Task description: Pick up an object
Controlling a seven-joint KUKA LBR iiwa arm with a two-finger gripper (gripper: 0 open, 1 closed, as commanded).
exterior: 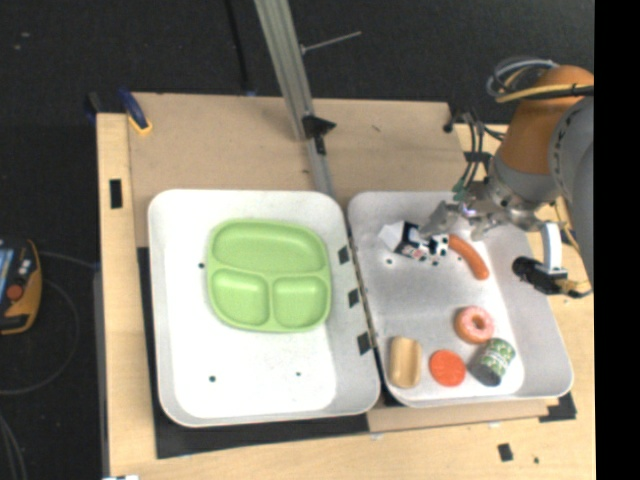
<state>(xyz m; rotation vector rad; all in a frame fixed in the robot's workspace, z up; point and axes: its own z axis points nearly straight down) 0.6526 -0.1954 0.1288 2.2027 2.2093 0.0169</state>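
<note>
The right bin [530, 368] holds several small objects. A black-and-white toy [416, 244] lies near its far left part, with an orange sausage [470, 257] just to its right. Closer to the front are a pink donut [474, 324], a red disc [448, 368], a tan bread-like piece [404, 361] and a dark green can [492, 360]. My gripper [452, 224] hangs low over the bin's far side, right between the toy and the sausage's upper end. Nothing is visibly held in it.
The left bin [180, 368] holds a green divided plate [268, 274]. A grey metal post [292, 78] rises slantwise behind the bins. The arm's orange band [535, 118] and grey wrist reach over the right bin's far right corner.
</note>
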